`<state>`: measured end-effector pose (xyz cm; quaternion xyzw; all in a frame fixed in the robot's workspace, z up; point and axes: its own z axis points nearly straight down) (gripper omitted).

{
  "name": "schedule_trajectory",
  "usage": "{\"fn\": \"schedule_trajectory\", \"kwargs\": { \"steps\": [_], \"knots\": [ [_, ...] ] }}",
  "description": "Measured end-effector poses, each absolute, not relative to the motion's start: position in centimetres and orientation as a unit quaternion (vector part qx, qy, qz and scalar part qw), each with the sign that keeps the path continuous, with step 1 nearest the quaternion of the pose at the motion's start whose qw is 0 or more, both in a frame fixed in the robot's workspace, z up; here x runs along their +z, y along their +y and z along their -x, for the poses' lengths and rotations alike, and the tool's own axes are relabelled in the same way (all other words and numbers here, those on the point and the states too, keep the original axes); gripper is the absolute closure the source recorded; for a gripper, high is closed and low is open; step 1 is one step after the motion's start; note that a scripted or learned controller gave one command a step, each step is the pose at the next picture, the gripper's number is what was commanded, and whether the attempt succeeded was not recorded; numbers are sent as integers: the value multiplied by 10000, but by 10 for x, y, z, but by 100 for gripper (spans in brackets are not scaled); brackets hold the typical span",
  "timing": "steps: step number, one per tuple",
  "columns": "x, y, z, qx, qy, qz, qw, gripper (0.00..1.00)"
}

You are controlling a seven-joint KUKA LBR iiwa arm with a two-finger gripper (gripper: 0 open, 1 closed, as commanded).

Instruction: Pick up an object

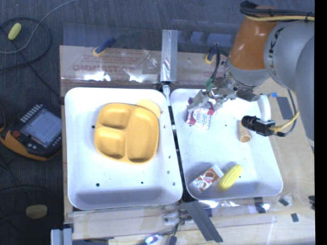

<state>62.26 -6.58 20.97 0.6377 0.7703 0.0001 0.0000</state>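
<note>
Red-and-white packet [200, 117] partly hidden under gripper [207, 100], grip unclear

My pincer [208, 97] hangs over the far left corner of the right shallow white bin [265, 180], just above a small red-and-white carton [200, 117] lying there, and whether I touch it I cannot tell. In the same bin a cork-coloured stub [245, 133] lies by the right wall, and near the front a yellow plastic corn cob [230, 176] rests just beside a red-and-white printed packet [206, 179]. The left shallow white bin [82, 188] holds a yellow moulded tray with three compartments [126, 132], and a handheld pendant with a screen [36, 130] lies on the dark floor to the left of the surface.
</note>
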Motion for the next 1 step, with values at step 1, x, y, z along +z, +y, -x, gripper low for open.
{"fn": "schedule_trajectory", "kwargs": {
  "steps": [1],
  "knots": [
    [306, -56, -614, -8, 6948, -7192, 9, 100]
  ]
}}
